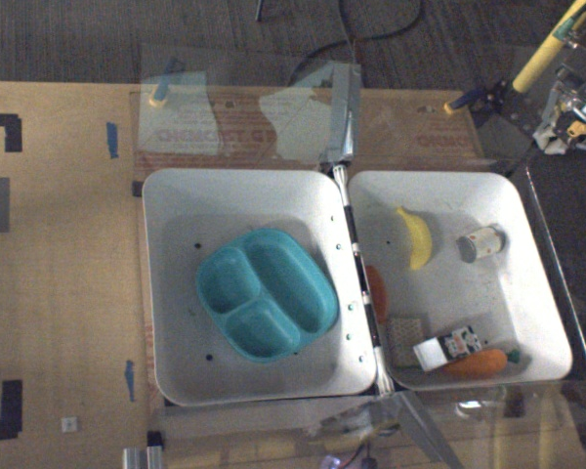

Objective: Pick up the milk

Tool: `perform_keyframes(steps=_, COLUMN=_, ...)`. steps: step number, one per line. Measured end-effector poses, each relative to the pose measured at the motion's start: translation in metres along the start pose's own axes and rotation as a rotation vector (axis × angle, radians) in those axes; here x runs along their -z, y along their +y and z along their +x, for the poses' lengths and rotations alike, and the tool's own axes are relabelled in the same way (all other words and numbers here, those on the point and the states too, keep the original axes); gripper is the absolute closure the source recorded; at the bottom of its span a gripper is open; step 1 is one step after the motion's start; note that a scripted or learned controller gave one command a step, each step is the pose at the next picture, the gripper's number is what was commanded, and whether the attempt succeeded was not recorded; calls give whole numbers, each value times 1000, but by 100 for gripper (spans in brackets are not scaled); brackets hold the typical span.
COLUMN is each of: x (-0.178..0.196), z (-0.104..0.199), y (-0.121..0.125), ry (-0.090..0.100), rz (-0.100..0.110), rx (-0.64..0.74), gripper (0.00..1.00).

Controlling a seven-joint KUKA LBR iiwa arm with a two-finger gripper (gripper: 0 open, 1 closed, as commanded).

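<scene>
Pincer state cannot be told: the grey-and-white mechanism (569,115) at the upper right edge, outside the bins, appears to be the gripper, but it is too small and blurred to say if it is apart or together. It is well apart from the milk.

Two white bins lie side by side. The left bin (176,223) holds a teal divided plate (266,293). The right bin (527,291) holds several small things: a banana (417,237), a grey cylinder (481,242) lying near it, a carrot (474,362), a greyish square pad (405,335) and the milk (449,345).

The milk lies on its side in the near part of the right bin, between the pad and the carrot, and it seems to touch the carrot.

It is probably a small carton, so likely light, with thin walls that give a little under pressure and smooth faces that can slip. A good hold would probably be across its two long flat sides, near the middle. The carrot pressing against one side leaves little room there, so the approach may need an angle that avoids it.

It looks like a small box with a white end toward the left and dark printing on the upper face.
</scene>
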State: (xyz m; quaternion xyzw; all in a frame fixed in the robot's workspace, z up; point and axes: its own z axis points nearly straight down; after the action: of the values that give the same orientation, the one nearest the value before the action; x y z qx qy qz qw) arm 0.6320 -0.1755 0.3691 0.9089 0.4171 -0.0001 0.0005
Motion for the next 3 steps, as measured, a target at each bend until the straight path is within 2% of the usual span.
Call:
perform_keyframes(steps=1, x=-63, z=17, y=-44, ry=-1, rz=4, rx=176, gripper=100)
perform_keyframes(steps=2, x=67, z=16, y=30, ry=0, rz=-1, rx=116, gripper=100)
perform_keyframes(steps=3, x=78, z=22, y=28, ry=-1, rz=-3, rx=125, gripper=100)
